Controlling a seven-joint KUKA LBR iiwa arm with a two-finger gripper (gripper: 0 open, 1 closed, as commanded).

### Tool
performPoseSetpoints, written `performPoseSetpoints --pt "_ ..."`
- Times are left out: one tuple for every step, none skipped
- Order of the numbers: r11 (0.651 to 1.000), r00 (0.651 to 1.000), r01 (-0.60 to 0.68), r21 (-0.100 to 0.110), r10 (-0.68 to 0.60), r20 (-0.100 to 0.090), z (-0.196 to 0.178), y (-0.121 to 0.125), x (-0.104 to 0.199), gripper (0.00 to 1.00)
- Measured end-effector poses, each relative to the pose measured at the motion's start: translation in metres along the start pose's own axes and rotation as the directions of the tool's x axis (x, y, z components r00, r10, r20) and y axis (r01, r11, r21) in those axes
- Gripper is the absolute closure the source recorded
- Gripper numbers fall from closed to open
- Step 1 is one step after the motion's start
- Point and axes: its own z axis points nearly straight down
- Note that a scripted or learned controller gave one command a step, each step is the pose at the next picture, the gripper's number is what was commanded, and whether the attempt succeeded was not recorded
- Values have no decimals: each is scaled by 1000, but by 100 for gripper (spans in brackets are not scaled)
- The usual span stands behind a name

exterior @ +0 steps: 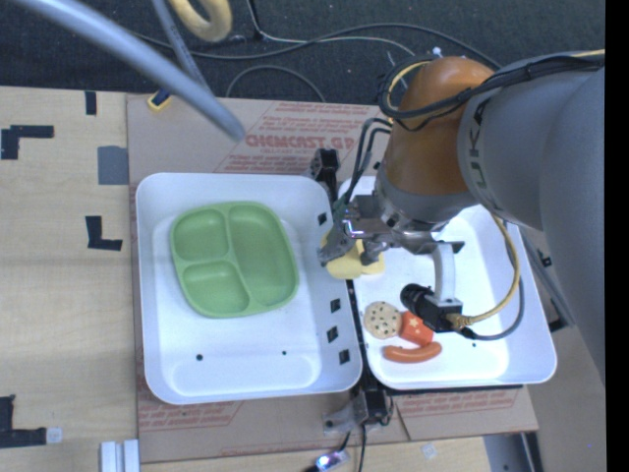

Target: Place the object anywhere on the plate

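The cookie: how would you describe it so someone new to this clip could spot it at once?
Look in the right bin, at its near-left part below the gripper. The cookie lies there, just left of a red piece and above a sausage. It is the one round, tan thing with dark specks; its neighbours are red or orange.
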Motion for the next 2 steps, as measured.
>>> performPoseSetpoints --pt "1000 1000 1 0 -1 0 10 -7 61 100" --pt "1000 1000 0 -2 0 -1 -4 -4 96 100"
